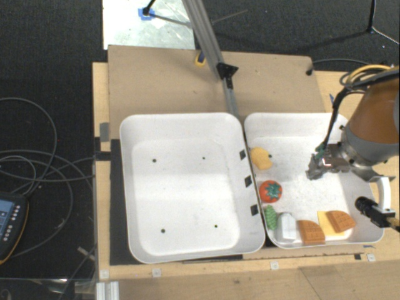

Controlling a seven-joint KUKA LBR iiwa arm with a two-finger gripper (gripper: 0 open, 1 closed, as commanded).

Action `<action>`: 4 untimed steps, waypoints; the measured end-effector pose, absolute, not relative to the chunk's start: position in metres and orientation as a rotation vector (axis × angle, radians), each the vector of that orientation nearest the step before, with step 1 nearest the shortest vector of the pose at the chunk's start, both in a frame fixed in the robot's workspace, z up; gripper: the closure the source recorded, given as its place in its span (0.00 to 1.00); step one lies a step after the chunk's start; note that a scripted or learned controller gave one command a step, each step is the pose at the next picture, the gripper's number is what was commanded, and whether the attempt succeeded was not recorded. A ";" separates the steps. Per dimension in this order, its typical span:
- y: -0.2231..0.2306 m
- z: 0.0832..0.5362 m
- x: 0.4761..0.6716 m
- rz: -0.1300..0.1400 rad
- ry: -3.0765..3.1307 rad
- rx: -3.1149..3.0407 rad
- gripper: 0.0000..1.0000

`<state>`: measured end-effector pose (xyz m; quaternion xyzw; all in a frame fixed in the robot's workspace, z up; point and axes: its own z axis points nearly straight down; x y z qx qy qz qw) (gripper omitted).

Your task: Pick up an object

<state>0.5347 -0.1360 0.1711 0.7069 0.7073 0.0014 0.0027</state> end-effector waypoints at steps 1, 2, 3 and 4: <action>-0.143 0.234 0.535 0.007 2.220 2.212 1.00; -0.143 0.265 0.536 0.004 2.224 2.212 1.00; -0.093 0.270 0.549 0.005 2.232 2.209 1.00; -0.037 0.271 0.563 0.006 2.234 2.208 1.00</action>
